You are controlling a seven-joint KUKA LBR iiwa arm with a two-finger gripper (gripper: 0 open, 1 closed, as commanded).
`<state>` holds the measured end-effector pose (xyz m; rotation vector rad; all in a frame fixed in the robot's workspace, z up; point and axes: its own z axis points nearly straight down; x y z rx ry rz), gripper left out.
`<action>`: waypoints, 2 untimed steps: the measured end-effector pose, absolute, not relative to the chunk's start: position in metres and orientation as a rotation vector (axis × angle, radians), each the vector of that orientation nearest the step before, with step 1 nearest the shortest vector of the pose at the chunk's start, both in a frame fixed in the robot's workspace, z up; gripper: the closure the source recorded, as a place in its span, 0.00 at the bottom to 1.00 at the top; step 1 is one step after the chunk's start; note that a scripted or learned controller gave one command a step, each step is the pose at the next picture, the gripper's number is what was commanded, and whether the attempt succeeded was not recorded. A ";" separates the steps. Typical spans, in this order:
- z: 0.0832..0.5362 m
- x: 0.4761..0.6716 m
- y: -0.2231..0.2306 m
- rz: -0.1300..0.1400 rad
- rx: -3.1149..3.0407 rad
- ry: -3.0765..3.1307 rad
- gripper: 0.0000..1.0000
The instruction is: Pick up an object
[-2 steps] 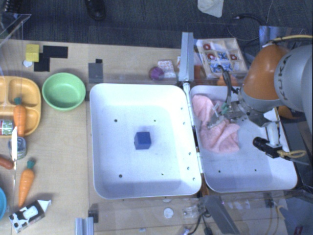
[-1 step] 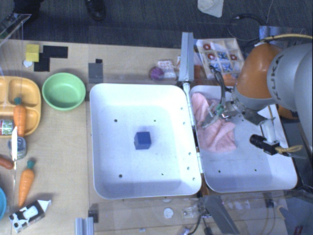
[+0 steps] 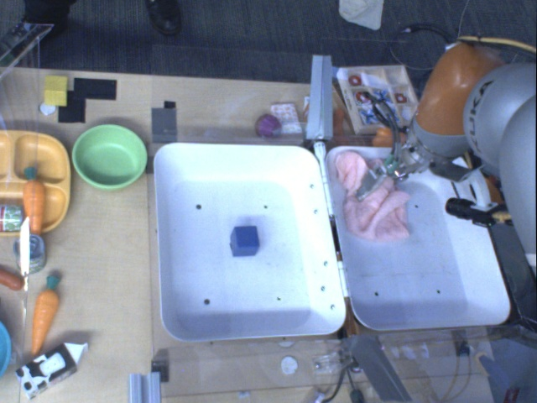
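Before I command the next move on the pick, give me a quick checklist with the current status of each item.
1. Gripper over the right bin: ok.
2. Gripper down at the pink cloth: ok, it overlaps the cloth's upper part.
3. Cloth actually held: cannot tell.
4. Cloth inside the bin, not draped over the rim: ok.
5. Blue block alone in the left bin, away from the arm: ok.

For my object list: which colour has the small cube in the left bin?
The cube is dark blue, seen clearly in the camera view.
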<state>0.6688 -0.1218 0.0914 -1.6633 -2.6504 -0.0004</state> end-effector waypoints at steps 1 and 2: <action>0.093 0.615 -0.096 -0.013 -1.617 -2.712 0.00; 0.106 0.618 -0.094 -0.023 -1.620 -2.720 1.00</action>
